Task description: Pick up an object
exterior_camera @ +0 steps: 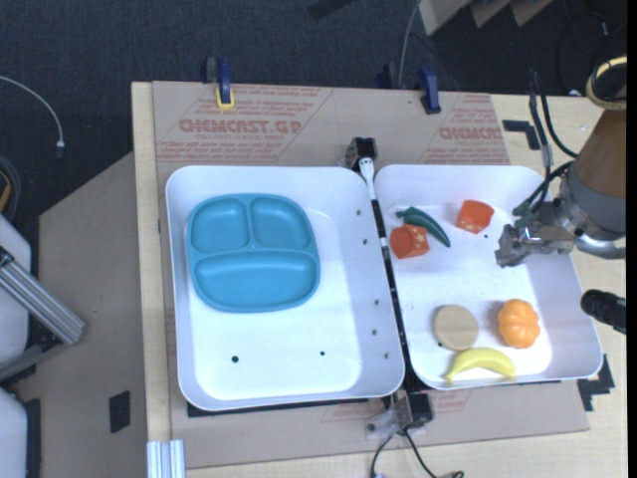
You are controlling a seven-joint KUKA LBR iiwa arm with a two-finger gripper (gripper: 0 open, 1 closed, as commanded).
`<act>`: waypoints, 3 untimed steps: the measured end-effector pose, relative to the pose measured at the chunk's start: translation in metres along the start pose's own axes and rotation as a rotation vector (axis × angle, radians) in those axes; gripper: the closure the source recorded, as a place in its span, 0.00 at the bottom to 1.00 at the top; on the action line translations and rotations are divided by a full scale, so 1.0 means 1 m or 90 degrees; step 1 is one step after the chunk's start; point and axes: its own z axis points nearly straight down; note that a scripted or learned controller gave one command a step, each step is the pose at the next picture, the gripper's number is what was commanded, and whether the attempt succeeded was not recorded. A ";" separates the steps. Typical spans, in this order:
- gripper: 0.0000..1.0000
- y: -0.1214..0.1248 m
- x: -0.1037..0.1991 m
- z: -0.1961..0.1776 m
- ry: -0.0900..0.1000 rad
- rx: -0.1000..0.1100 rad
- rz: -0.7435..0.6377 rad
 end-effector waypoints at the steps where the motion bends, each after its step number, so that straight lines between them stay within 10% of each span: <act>1: 1.00 0.001 0.000 -0.010 0.001 0.003 0.000; 3: 1.00 0.008 0.101 0.003 0.003 0.007 -0.003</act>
